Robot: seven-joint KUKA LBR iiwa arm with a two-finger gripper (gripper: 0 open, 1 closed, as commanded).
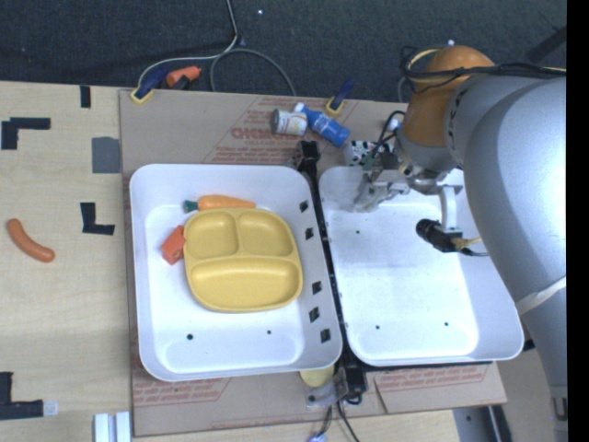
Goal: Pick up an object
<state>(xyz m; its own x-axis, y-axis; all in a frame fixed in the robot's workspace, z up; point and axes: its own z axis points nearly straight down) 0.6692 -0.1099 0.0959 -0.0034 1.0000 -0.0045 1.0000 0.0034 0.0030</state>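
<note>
Now | hand [368, 191] is hovering over the right bin [414, 339], far-left corner; grip state: I cannot tell | targets are sitting in the left bin [152, 274], left of the hand: glossy yellow plate [244, 258], carrot [225, 202] lying crosswise, orange piece [173, 244] | task: not yet begun, judging.

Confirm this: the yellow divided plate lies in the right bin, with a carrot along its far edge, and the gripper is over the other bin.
Wrong on one point: the camera view shows the yellow divided plate in the left bin, not the right. The carrot does lie along its far edge, and the gripper is over the other bin.
</note>
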